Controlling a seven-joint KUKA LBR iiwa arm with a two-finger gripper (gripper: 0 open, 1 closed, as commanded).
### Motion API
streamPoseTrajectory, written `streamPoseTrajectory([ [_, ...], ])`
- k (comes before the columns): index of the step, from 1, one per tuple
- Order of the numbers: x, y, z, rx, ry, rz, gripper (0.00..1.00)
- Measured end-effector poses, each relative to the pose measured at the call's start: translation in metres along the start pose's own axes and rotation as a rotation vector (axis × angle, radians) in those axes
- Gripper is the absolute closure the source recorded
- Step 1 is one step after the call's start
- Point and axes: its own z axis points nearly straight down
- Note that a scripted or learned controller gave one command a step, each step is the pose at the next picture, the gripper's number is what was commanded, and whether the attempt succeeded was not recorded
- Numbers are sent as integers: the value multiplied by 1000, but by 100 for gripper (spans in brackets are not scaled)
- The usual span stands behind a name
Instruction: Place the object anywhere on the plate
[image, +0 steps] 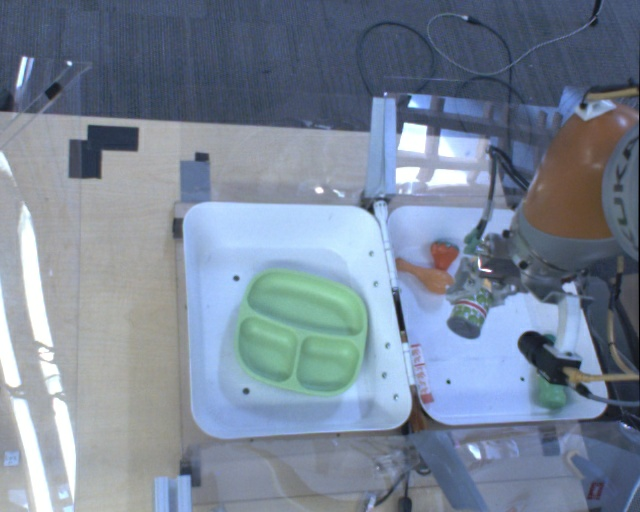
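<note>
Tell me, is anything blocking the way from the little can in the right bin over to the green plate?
Only the bins' raised rims lie between the can and the green plate. The plate sits alone in the left bin. An orange carrot-like toy lies just beside the can.

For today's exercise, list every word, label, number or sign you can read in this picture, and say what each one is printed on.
Nothing can be read with certainty.
Red marks on a small white label between the two bins: too small to read.
Print on the can in the right bin: blurred.
</note>
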Motion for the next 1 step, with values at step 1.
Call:
streamPoseTrajectory([
  [1, 146, 33, 58, 5, 0, 133, 100],
])
